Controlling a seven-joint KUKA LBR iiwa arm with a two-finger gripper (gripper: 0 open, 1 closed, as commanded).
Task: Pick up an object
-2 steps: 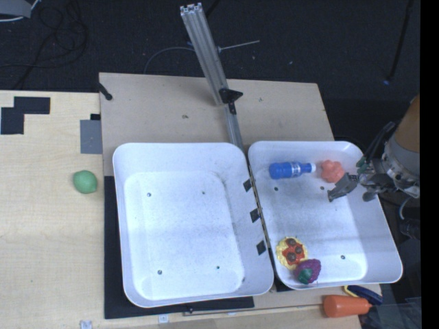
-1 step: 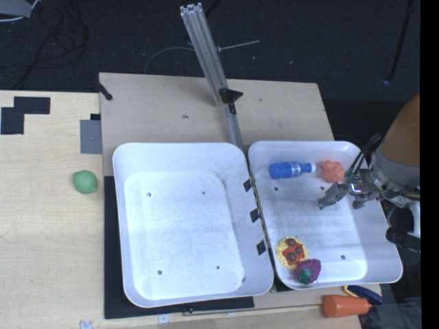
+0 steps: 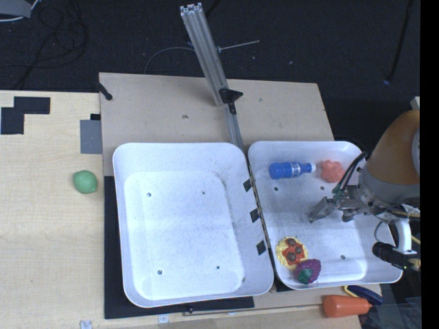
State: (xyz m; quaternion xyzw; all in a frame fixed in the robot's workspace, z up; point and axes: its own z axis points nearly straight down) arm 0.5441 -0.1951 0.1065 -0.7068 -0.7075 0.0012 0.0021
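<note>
Here, bins: two shallow white ones side by side on the worktop (image 3: 62, 252); the left bin (image 3: 130, 157) and the right bin (image 3: 343, 269).
Objects in the right bin: four, counted. One blue bottle (image 3: 291, 169) lying on its side near the far wall; one orange-pink lump (image 3: 332, 171) just beside the bottle's cap end; one yellow toy with red spots (image 3: 291, 250) near the front wall; one purple and green toy (image 3: 308, 271) touching the yellow one at the front rim.
End effector (image 3: 321, 212): over the middle of the right bin, its dark fingers apart and pointing left, nothing between them; well apart from all four objects.
Arm (image 3: 394, 163): comes in from the right, over the right bin's right wall, covering part of it.
Outside the bins: one green ball (image 3: 85, 181) on the worktop left of the left bin; one orange thing (image 3: 346, 306) in front of the right bin.
Behind the bins: one slanted metal rail (image 3: 206, 50) reaching to the gap between them.
</note>
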